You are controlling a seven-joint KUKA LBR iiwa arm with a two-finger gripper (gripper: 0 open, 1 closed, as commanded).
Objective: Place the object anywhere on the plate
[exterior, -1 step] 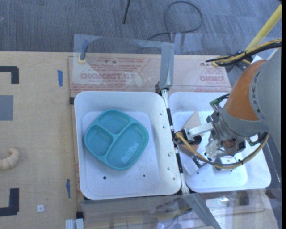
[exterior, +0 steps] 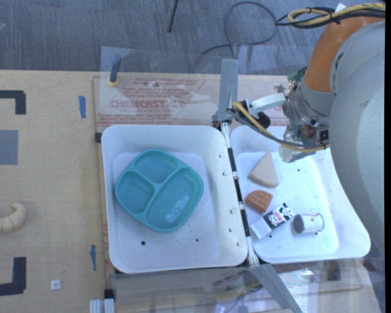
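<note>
While the tool (exterior: 297, 147), grip state unclear, hovers, the wooden bench (exterior: 49, 183) bears two bins.

Teal plate (exterior: 160, 190) lies in left bin (exterior: 122, 244); pincer (exterior: 297, 148) hovers above right bin (exterior: 342, 238).

The arm (exterior: 360, 92) is a bulky, rounded body of pale grey, its broad smooth shell rising over the right bin (exterior: 348, 238). Above the wrist sits an orange band (exterior: 321, 55). Below the band comes a darker grey metal wrist collar (exterior: 305, 113) with small fittings. Yellow and black cables (exterior: 317, 13) loop over the top of the band, and another yellow-and-black bundle (exterior: 256, 119) curls out beside the collar, alongside a white bracket (exterior: 266, 102).
</note>
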